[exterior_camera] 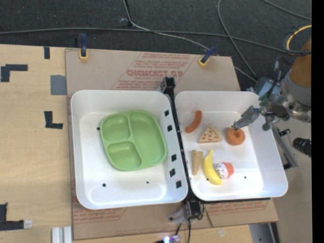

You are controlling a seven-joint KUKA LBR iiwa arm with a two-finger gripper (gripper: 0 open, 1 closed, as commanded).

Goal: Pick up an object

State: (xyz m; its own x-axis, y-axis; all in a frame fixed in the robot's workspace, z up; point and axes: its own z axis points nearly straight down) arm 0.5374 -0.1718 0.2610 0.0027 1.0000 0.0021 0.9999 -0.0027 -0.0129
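nothing is lifted yet: the tool (242, 124) sits low in the right bin (273, 184), a finger touching the orange doughnut (235, 136) near the table's right edge. i cannot tell whether it grips. closing and lifting remain.

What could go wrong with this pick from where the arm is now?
1. The gripper sits at the edge of the orange round toy, so closing off-centre could nudge it aside instead of gripping it.
2. The toy lies near the pizza slice, which a push might disturb.
3. A shove outward could pin it against the right bin wall.
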